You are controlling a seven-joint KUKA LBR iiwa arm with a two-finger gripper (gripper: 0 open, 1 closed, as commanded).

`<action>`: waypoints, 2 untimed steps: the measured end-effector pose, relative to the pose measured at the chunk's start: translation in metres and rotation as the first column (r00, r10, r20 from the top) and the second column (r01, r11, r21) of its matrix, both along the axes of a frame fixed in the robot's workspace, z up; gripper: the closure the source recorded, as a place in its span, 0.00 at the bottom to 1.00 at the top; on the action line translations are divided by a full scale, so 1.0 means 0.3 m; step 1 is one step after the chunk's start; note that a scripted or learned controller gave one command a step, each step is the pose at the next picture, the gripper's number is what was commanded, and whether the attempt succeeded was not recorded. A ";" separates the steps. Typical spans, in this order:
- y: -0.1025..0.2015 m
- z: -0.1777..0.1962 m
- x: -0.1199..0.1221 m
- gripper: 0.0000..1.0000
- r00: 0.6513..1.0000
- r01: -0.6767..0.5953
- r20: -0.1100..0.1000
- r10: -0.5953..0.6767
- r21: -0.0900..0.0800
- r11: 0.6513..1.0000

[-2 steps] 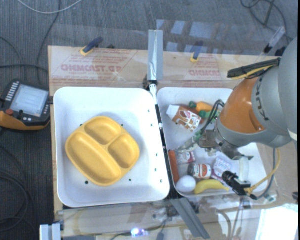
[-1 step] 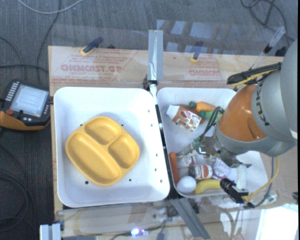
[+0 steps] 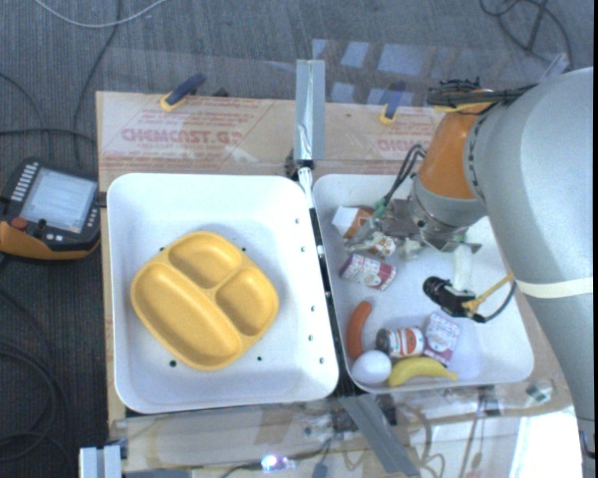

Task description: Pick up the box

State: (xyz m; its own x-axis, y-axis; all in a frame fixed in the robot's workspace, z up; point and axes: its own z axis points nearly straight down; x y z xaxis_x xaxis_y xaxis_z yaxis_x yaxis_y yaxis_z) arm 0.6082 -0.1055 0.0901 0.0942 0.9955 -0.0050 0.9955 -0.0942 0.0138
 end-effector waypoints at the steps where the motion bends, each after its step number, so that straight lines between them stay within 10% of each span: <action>1: -0.009 0.025 -0.012 1.00 1.000 0.000 -0.013 0.000 -0.005 1.000; 2: 0.206 0.310 -0.058 1.00 0.998 -0.061 -0.016 0.061 0.004 0.998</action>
